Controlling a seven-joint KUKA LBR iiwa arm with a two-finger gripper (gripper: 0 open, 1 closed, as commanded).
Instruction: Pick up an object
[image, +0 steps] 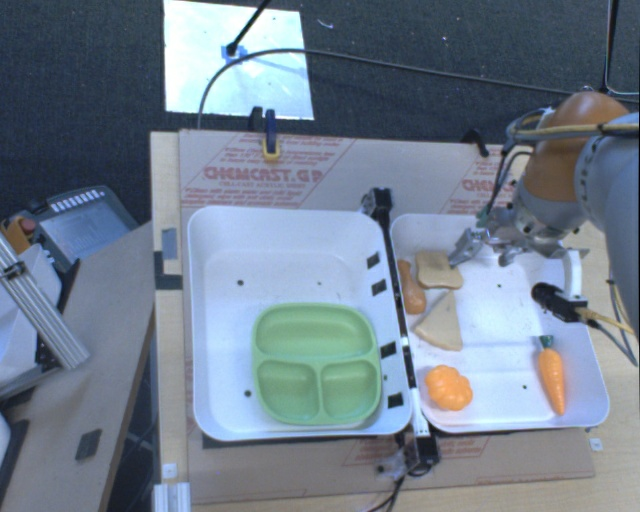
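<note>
Over right bin (592, 400), back part: gripper (484, 247), fingers spread, gripping nothing, just beside bread slice (438, 270). Same bin: two bread pieces, second wedge (441, 325); one carrot (552, 377); one orange pumpkin (448, 387); one sausage (411, 288). Left bin (215, 300): one green divided tray (317, 362).

Glossy green plastic tray (318, 362), smooth white bins (290, 240)

I see my arm (590, 170) reaching in from the right, orange band above the wrist, with the gripper (485, 247) low at the far right, fingers spread.
</note>
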